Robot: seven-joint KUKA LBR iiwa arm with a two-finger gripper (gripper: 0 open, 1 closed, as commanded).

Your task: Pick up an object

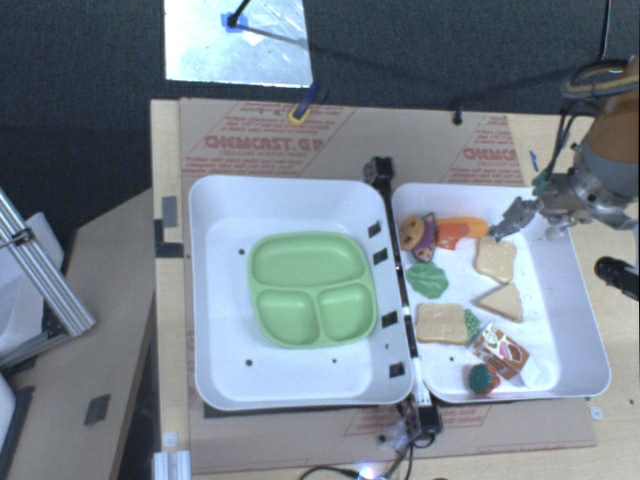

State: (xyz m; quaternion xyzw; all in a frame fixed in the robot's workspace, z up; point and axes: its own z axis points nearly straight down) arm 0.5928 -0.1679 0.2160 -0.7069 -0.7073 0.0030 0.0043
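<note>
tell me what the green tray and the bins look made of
Green tray: likely molded plastic, matte pale green, with rounded compartment walls and soft sheen. Left bin and right bin: probably thin formed plastic, smooth white with rounded corners and a slight gloss; the exact material can't be confirmed from the look alone.
</note>
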